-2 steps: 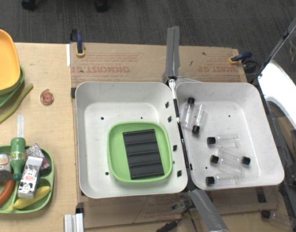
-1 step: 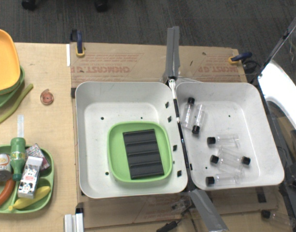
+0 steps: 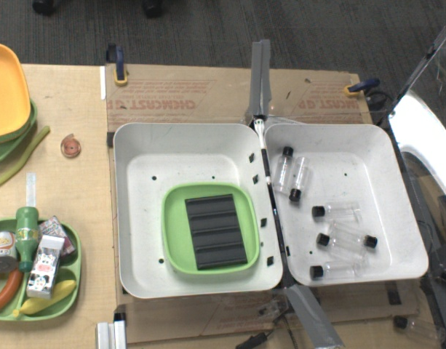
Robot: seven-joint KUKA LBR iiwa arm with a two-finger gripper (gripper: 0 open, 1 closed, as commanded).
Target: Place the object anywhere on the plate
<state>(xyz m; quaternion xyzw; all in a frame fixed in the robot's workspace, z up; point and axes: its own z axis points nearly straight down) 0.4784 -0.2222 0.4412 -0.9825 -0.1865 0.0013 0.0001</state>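
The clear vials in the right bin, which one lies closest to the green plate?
The vial at the bin's upper left, black cap pointing up, lies closest. Its neighbour lies beside it, cap down; the rest are farther right.

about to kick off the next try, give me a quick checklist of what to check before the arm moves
1. Green plate sits flat in the left bin: ok.
2. Plate has free room: not ok in the middle, where a dark ribbed block covers it; the green border around it is free.
3. Objects to pick are present: ok, several clear vials with black caps lie in the right bin.
4. Vials separated enough for a grasp: cannot tell; two near the divider lie close together and the clear bodies are hard to outline.
5. Gripper state and position: cannot tell.
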